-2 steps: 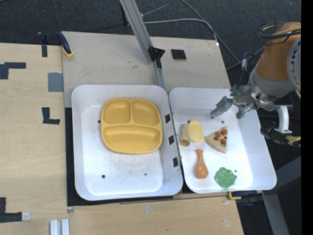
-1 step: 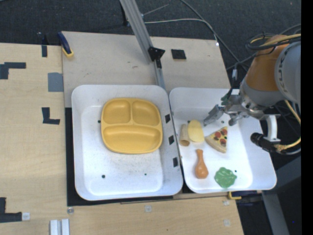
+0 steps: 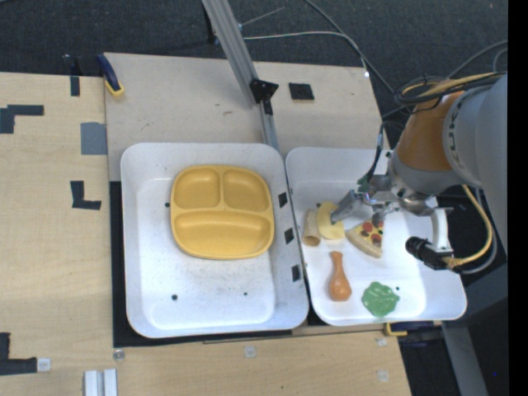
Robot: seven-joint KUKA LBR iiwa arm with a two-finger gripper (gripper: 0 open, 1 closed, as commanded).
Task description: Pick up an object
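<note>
Small toy foods lie in the right bin (image 3: 437, 299): a pizza slice (image 3: 367, 238), a pale yellow piece (image 3: 327, 221), an orange drumstick (image 3: 338, 277), a green lump (image 3: 380, 299). The end effector (image 3: 356, 208) hovers low over the yellow piece and pizza, fingers spread, gripping nothing. No pickup yet. The left bin (image 3: 140, 246) holds a yellow divided tray (image 3: 222, 211).

arm (image 3: 462, 139): cut off at right edge, base out of frame
gripper (image 3: 359, 209): finger gap too small to read
pizza slice (image 3: 367, 238): upper end hidden under gripper
</note>
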